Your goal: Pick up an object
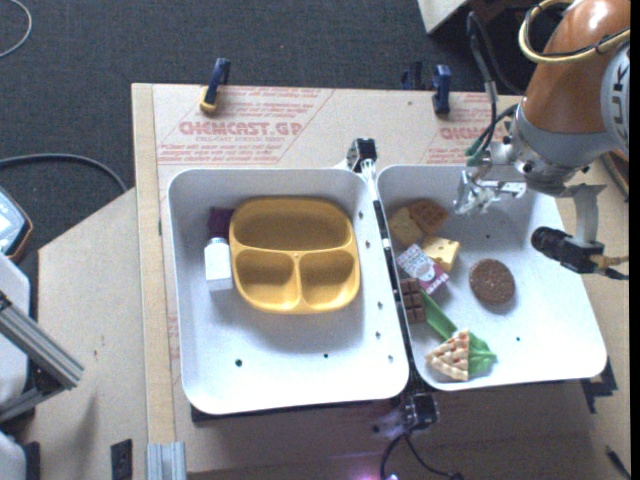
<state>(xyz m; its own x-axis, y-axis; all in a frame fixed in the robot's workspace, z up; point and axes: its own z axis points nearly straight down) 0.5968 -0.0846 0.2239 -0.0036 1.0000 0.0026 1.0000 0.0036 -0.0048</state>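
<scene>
- The right bin holds a bunch of small toy foods, and any of them could be picked.
- A round brown cookie lies alone near the middle of that bin.
- A yellow cheese wedge sits next to a pink and white wrapper, close to the bin's left wall.
- A tan bread piece lies toward the far left corner.
- A pizza slice rests on something green at the near edge.
- The hand is over the far part of the right bin, with nothing in it; I cannot tell if it is open or closed.
- The left bin holds a yellow tray with sections and a small white bottle beside it.
- Both bins sit on the counter.
</scene>
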